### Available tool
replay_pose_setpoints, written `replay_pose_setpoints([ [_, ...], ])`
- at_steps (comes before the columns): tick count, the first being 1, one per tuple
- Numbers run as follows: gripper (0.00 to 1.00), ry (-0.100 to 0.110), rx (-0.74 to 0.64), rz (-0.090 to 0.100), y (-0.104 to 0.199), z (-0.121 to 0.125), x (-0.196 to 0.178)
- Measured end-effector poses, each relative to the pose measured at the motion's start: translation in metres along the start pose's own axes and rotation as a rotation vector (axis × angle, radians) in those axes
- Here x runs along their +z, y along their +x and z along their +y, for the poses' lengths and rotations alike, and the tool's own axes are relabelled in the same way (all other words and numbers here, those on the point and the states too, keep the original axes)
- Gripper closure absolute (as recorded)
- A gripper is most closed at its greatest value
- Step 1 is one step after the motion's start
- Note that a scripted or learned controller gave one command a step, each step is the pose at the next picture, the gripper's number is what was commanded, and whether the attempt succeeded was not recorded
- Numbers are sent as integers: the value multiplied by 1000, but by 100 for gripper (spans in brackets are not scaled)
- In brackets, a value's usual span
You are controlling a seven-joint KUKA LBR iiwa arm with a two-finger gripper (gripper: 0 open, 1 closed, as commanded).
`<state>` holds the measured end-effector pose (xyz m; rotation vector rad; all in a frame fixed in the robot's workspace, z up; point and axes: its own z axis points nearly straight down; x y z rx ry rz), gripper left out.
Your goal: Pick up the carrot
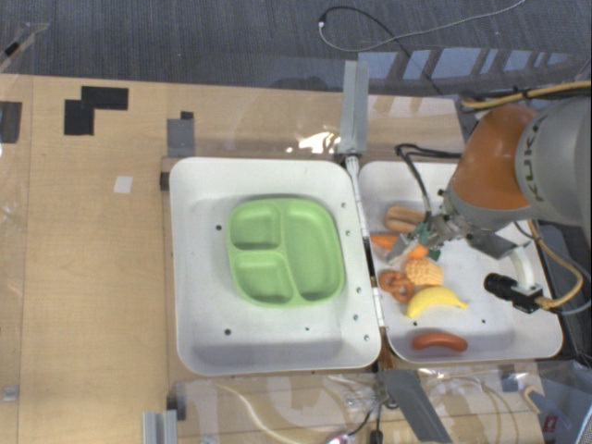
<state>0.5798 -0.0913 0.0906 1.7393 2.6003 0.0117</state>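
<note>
Orange carrot [384,241] lies in the right bin [518,326], against its left wall, with a small orange piece [418,252] just beside the gripper [431,236]. Whether the gripper is spread or pressed together I cannot tell. Crowding is the risk: the bread roll [404,217], corn [425,272], pretzel [396,285] and banana [435,301] sit close, so a descent could catch a neighbour or nudge the carrot into the wall.

Two shallow white plastic bins sit on the bench: the left bin [190,248] holds one light green three-compartment tray [282,252]. The right bin [518,333] holds one yellow banana [435,302], one red sausage [438,341], one tan bread roll [404,216], one yellow corn cob [425,272], one brown pretzel [396,285] and one small orange carrot [383,241].
</note>
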Motion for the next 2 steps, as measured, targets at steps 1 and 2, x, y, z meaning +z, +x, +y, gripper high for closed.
replay_pose_setpoints([
  [1, 100, -8, -1, 0, 1, 3, -12],
  [2, 100, 11, 718, 1, 27, -1, -132],
])
